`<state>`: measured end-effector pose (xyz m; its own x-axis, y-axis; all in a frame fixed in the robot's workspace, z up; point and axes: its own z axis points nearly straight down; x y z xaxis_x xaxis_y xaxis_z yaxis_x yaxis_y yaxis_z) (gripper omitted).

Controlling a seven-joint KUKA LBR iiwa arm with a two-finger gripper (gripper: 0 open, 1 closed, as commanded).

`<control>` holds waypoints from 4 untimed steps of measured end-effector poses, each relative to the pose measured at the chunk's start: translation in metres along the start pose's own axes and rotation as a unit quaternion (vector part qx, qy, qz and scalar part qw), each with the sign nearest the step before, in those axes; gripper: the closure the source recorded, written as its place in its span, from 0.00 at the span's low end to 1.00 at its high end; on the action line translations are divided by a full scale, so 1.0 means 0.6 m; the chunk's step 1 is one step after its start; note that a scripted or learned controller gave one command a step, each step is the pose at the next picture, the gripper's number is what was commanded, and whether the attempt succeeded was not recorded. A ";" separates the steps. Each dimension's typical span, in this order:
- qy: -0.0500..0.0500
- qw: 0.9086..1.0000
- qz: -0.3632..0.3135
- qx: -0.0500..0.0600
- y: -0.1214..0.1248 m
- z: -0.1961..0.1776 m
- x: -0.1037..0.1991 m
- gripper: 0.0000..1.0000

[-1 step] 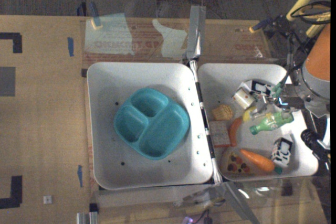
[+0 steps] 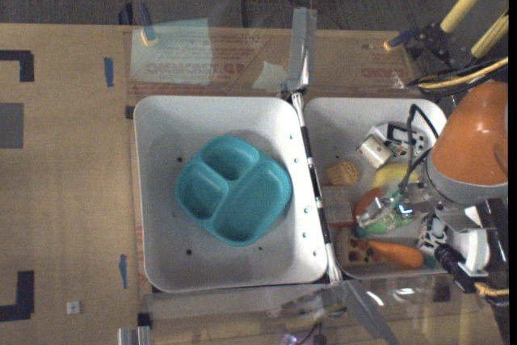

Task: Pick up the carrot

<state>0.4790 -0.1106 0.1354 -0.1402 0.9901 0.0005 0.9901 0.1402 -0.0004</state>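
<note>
Carrot (image 2: 394, 254) lies flat at near edge of right bin (image 2: 339, 121), green end toward arm. Gripper (image 2: 386, 210) hangs just above carrot, among yellow fruit (image 2: 389, 175), red fruit (image 2: 367, 199) and cookie (image 2: 342, 172). Claw state: cannot tell, glare hides it. Nothing seen held. Step, in my judgement: approach, before grasp. Next move needs going lower, nearer to carrot middle, then closing across its thin width. Left of right bin, teal plate (image 2: 234, 188) rests in other bin (image 2: 161, 174).
</note>
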 end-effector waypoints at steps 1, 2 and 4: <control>0.000 0.977 -0.213 -0.001 -0.001 0.041 -0.016 0.00; -0.002 0.950 -0.313 -0.002 -0.012 -0.089 -0.102 0.00; -0.005 0.947 -0.320 -0.006 -0.003 0.076 -0.073 0.00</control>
<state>0.4836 -0.1541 0.0900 -0.7119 0.7022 -0.0119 0.7021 0.7120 0.0086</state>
